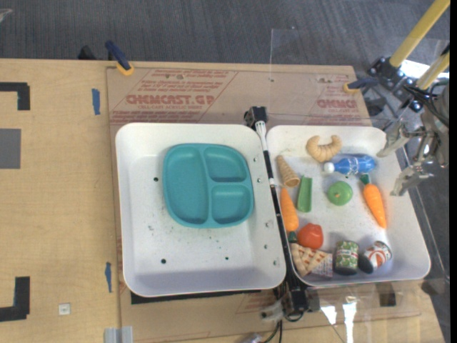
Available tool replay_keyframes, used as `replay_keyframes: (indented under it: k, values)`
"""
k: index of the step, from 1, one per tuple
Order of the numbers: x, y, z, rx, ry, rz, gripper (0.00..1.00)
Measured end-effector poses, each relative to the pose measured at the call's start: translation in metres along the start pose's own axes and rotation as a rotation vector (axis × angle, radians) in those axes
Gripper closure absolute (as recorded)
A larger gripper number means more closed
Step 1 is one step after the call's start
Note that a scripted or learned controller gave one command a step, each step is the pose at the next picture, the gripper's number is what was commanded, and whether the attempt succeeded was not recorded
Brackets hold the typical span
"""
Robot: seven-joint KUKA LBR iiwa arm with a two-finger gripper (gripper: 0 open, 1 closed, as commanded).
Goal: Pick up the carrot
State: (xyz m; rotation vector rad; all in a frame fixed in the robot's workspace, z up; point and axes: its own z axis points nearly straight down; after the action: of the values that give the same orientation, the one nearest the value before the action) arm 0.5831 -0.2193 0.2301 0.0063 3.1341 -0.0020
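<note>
While the gripper point(398, 163) hangs over the right rim of the right bin point(418, 245), its two metal fingers stand apart with nothing between them. The carrot point(375, 203) lies flat on that bin's floor just beside them, a little to the left and toward the near edge of the bench. Its long axis runs roughly from the far side to the near side of the bin at a slight tilt. The green stub points toward the blue bottle point(353, 165) and the narrow tip points toward the near right corner. A green apple point(340, 193) sits near its left flank, apart from it, and the bin wall is close on its right. A second orange, carrot-like piece point(288, 210) lies against the left wall of the same bin, next to a green stick point(305, 194), well apart from the fingers. The first carrot is therefore the likelier target. The left bin point(139, 213) holds a teal plate point(208, 184). The pick looks not yet begun. The next move probably calls for a short shift left and toward the near edge, then a descent with the fingers set across the carrot's width. The main risk seems to be the nearby wall crowding the right-hand finger.
</note>
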Motion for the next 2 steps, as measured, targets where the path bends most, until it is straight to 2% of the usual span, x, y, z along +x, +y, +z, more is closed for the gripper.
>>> replay_keyframes:
  k: [1,2]
  values:
    - [0.017,-0.005,0.13,0.004,-0.008,0.059,0.0]
    - [0.011,-0.002,0.141,-0.002,-0.003,0.476,0.0]
